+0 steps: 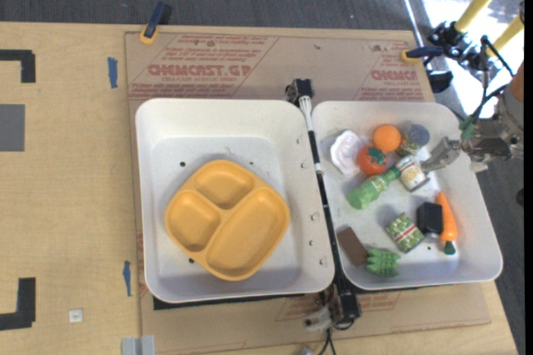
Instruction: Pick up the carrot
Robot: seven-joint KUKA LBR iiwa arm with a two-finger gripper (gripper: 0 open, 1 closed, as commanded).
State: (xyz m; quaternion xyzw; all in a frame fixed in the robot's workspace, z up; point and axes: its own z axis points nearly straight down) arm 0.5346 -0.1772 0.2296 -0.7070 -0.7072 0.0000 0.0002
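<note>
The carrot (447, 220) is small and orange with a green tip. It lies lengthwise near the right wall of the right bin (483, 216), touching a black block (430, 218) on its left. My gripper (440, 155) reaches in over the bin's right rim and hovers above the upper right part of the bin. It is about a carrot's length above the carrot in the view, close to a small jar (410, 175).
The right bin also holds an orange ball (386, 137), a red tomato (371, 161), a green bottle (371, 189), a white cup (345, 150), a green box (404, 232), a brown piece (351, 245) and a green broccoli (382, 262). A yellow divided plate (226, 217) lies in the left bin (158, 178).
</note>
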